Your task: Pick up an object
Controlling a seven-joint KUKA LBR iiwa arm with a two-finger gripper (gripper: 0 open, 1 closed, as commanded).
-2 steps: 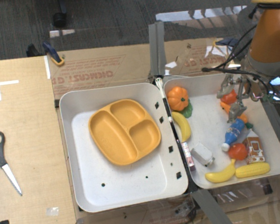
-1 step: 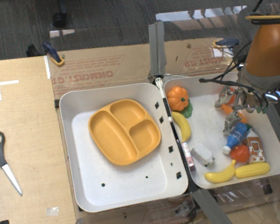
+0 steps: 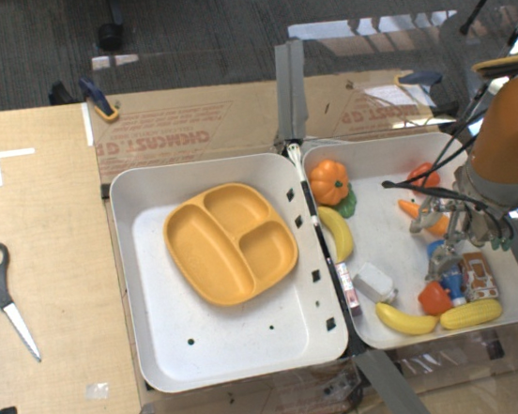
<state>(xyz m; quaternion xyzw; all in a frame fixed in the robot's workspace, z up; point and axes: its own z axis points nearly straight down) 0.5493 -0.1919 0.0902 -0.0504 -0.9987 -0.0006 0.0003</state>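
My gripper (image 3: 449, 244) hangs low over the right side of the right bin (image 3: 375, 153), below the arm's orange band (image 3: 513, 125). It stands among a cluster of small items: an orange carrot-like piece (image 3: 428, 218) just to its left, a blue item (image 3: 451, 278) and a small printed box (image 3: 478, 277) just in front of it. A red tomato (image 3: 432, 299) lies near the front wall between two yellow bananas (image 3: 404, 318) (image 3: 470, 315). No object is seen between the fingers.
The right bin also holds an orange pumpkin (image 3: 329, 180), a third banana (image 3: 338, 231) and a white block (image 3: 375, 282) along its left side. The left bin (image 3: 147, 292) carries a yellow divided plate (image 3: 230, 241). Scissors (image 3: 0, 292) lie on the bench at far left.
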